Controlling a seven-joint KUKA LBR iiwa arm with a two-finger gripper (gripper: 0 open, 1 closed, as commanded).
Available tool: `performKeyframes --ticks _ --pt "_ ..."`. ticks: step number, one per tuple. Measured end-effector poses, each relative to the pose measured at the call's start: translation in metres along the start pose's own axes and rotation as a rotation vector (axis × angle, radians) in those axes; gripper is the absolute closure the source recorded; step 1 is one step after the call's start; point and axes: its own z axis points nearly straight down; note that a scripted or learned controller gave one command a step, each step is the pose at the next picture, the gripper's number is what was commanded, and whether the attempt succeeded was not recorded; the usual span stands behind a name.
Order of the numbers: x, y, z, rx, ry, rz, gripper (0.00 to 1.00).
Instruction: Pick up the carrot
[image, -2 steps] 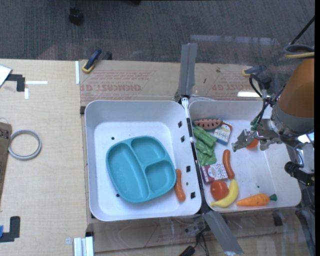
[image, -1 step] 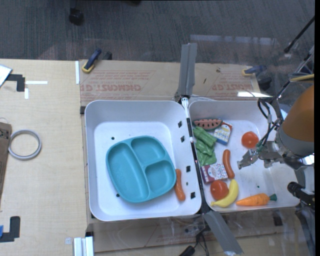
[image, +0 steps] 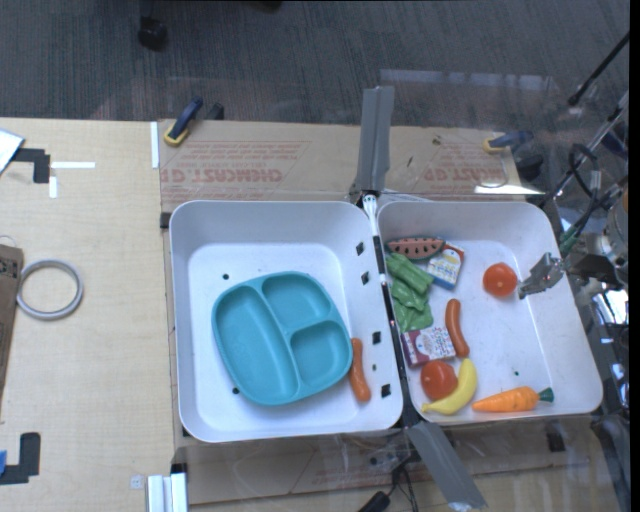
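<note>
Near the front right corner of the right bin (image: 545, 225), the carrot (image: 510, 400) lies flat on the floor, green end toward the right wall.

Just to its left a banana (image: 455, 392) curves around a tomato (image: 437, 378), its yellow tip nearly meeting the carrot's orange point. Behind these sit a red packet (image: 432, 345), an upright sausage (image: 455, 325), green pea pods (image: 408, 285), a small blue and yellow packet (image: 446, 266) and a brown ridged piece (image: 415, 245). A second tomato (image: 499, 279) rests apart, near the gripper (image: 538, 275), which hangs at the bin's right side well behind the carrot; whether its fingers are spread or pressed together cannot be told, and nothing shows between them. Across the divider, the left bin (image: 190, 300) carries a teal divided plate (image: 280, 338) with another sausage (image: 359, 370) beside its right edge.
</note>
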Motion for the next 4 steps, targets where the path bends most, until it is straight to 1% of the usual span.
performKeyframes --ticks 1,2,3,4 --pt "-0.023 -0.011 0.107 0.004 0.004 -0.054 0.00" --pt "-0.024 -0.011 0.098 0.003 0.002 -0.052 1.00" --pt "-0.019 -0.010 -0.039 -0.001 -0.001 0.105 1.00" --pt "-0.012 -0.036 -0.087 -0.002 -0.001 -0.100 1.00"
